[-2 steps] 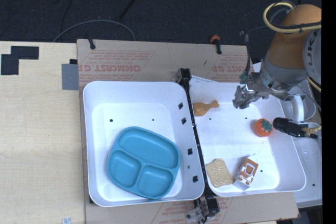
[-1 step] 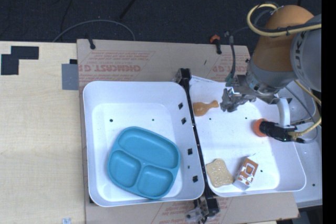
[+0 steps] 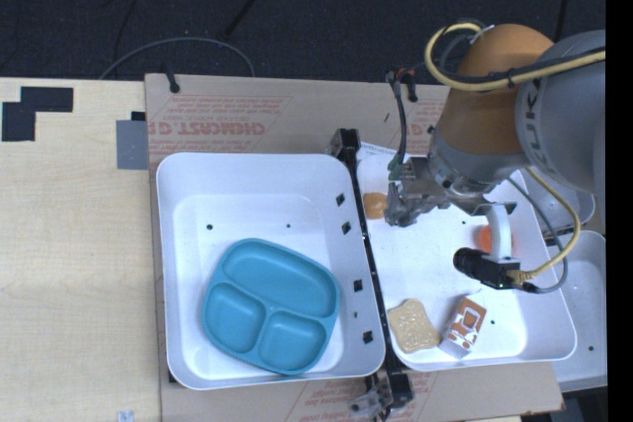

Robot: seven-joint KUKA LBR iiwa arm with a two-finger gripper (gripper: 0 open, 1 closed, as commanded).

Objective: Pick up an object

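My gripper [image 3: 401, 211] reaches down into the right bin [image 3: 435, 267] near its upper left corner. A small round tan-orange piece [image 3: 374, 205] lies just left of the gripper, close beside it. A tan bread-like slice [image 3: 412, 326] lies near the bin's front edge. Beside the slice sits a small orange and white box [image 3: 464, 325]. An orange object [image 3: 484, 237] is partly hidden behind a white part of the arm at the right.
The left bin [image 3: 188, 203] holds a blue divided plate [image 3: 269, 305]. A black divider [image 3: 358, 252] runs between the bins. The grey arm with its orange band [image 3: 495, 94] and yellow cables overhang the right bin's upper right. A black fitting [image 3: 487, 269] hangs over that bin.
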